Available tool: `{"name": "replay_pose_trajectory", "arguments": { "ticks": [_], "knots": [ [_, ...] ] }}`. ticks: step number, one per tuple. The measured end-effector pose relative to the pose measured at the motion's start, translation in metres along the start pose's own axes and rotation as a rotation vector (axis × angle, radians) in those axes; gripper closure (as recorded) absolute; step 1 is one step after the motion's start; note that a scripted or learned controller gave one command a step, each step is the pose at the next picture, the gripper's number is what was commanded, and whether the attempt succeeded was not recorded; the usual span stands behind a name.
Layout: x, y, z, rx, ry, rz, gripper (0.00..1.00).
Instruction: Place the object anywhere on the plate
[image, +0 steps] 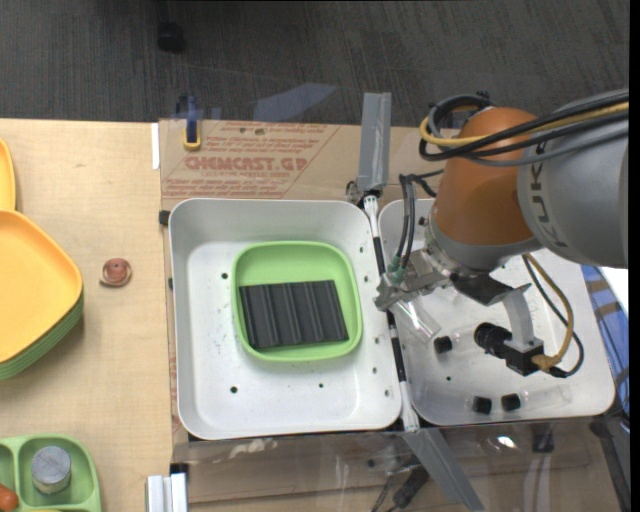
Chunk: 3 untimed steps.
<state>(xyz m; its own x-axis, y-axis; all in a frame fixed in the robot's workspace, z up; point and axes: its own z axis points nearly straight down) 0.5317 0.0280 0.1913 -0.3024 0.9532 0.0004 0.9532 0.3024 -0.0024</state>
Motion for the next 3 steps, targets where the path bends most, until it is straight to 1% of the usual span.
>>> {"name": "replay_pose_trajectory", "arguments": {
  "ticks": [1,2,3],
  "knots": [
    [0.000,0.000,0.000,0.000,0.000,0.000,0.00],
    [-0.050,0.051,0.000,0.000,-0.001,0.086,0.00],
    [-0.007,0.008,-0.042,0.000,0.000,0.241,0.00]
  ]
}}
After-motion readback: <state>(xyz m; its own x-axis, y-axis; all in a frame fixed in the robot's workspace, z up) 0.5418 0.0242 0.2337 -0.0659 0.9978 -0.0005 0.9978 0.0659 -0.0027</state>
